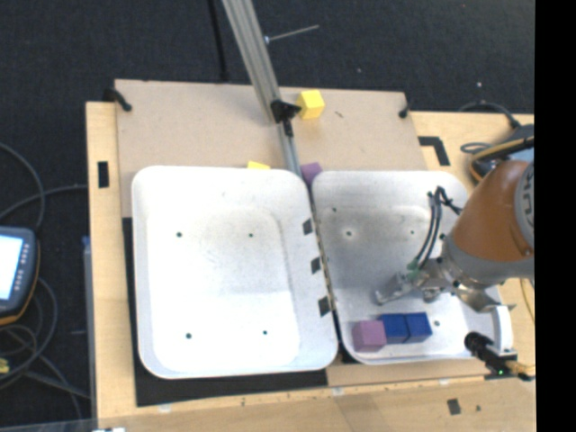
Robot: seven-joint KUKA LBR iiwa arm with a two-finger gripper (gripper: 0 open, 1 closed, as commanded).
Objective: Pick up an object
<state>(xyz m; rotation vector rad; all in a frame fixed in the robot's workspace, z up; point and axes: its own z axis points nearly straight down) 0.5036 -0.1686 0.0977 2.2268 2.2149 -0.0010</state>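
Matte purple cube touching blue block in right bin; end effector just above, grip state unclear.

I see two white bins, the left bin and the right bin, both with grey smudges. At the right bin's front edge lie a purple block and a blue block. A yellow block sits at the tan bench's back edge. The arm's band is orange.
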